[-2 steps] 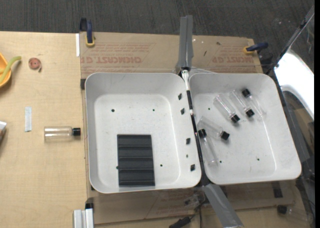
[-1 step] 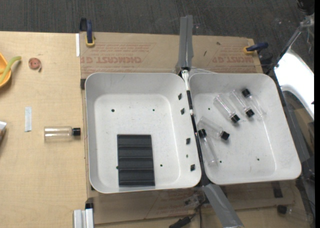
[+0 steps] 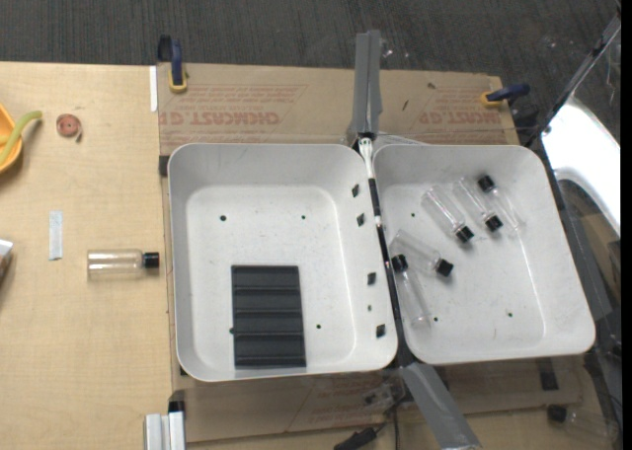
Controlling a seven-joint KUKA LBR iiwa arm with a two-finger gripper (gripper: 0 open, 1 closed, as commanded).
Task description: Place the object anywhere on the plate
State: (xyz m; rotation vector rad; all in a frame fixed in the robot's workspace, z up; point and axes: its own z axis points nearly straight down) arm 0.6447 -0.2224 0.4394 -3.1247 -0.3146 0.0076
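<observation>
Toward the front edge of the left bin (image 3: pixel 197 182) lies the dark ribbed plate (image 3: pixel 267 318), flat on the floor with bare white around it on three sides, probably so that a drop can land anywhere on it without fouling the walls. Across the divider, the right bin (image 3: pixel 553 320) carries the clear vials (image 3: pixel 442 209) with black caps, scattered on their sides from its back right corner toward its inner edge, mostly apart, a few nearly touching. They look like the stock from which the object is drawn, so I judge that the task's thing is still among them and none is yet on the plate. One more vial (image 3: pixel 118 261) lies on the desk (image 3: pixel 89 359) just beside the left bin's outer wall, out of play. I cannot tell whether the pincer is released or clenched. A cardboard sheet (image 3: pixel 326 108) under both bins is held at its back corners by clamps (image 3: pixel 173 63), likely to stop everything sliding. Its red print, upside down from here, seems to read "CHEMCAST GP"; the finer line with it is too small to read.
</observation>
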